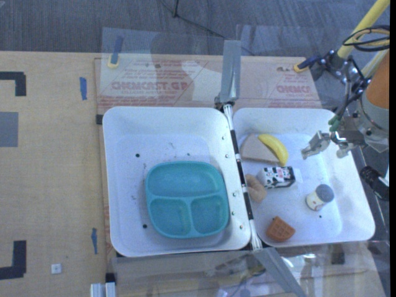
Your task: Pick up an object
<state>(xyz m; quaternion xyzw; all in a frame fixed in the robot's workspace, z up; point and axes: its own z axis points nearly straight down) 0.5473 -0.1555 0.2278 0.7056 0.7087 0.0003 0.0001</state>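
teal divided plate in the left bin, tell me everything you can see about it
The teal divided plastic plate is a rounded rectangle with a raised rim and three compartments: one wide section across the far side and two smaller ones side by side along the near side. It looks like matte moulded plastic, with nothing visible in the compartments. It lies flat and right side up, slightly rotated, on the floor of the left shallow white bin, toward the near right corner, close to the wall shared with the other bin. Nothing else touches it.
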